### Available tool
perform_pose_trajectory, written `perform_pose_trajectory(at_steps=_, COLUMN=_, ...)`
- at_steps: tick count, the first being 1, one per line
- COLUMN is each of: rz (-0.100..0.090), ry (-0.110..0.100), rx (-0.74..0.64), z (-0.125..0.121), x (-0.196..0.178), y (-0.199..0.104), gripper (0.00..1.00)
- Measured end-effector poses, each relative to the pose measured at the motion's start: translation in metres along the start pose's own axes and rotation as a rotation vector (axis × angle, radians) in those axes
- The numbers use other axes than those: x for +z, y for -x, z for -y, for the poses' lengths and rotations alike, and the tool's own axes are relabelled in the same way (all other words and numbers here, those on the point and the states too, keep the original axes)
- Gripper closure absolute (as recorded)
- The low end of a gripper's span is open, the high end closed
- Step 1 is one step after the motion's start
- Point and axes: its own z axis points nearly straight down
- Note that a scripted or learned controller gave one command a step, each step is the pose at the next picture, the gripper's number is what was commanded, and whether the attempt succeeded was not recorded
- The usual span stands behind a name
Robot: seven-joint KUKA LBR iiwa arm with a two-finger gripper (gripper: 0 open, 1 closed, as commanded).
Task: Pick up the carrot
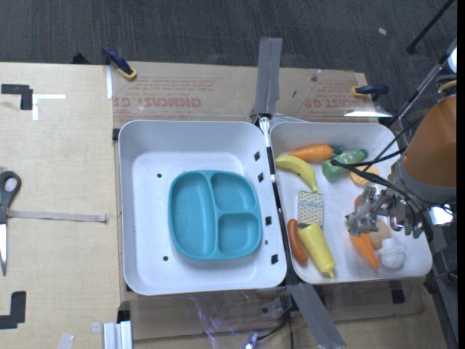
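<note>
Two orange, carrot-like pieces lie in the right bin (341,276). One orange carrot (313,152) rests near the bin's far wall, beside a green piece (344,161). A second, cone-shaped orange carrot (366,251) lies near the front right. My gripper (365,214) hangs low over the right half of that bin. It is just above and behind the front carrot and partly hides what lies under it. Nothing visibly sits in its grasp.
The right bin also holds a banana (298,169), a red sausage (296,241), a yellow bottle (318,248), a patterned card-like piece (310,209) and a white lump (392,254). The left bin (138,217) holds a teal divided plate (216,214). Scissors (6,195) lie on the bench at far left.
</note>
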Motion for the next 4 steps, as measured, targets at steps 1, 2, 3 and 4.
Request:
perform_pose_trajectory(at_steps=1, rz=0.0, ry=0.001, rx=-0.074, z=-0.066, x=-0.044, y=0.006, gripper=1.0)
perform_pose_trajectory(at_steps=2, rz=0.0, ry=0.001, rx=-0.073, z=-0.066, x=-0.044, y=0.006, gripper=0.0)
perform_pose_trajectory(at_steps=3, rz=-0.002, ry=0.001, rx=-0.155, z=-0.011, x=0.057, y=0.029, gripper=0.0)
perform_pose_trajectory(at_steps=4, rz=-0.002, ry=0.001, rx=-0.546, z=0.02, x=0.056, y=-0.013, gripper=0.0)
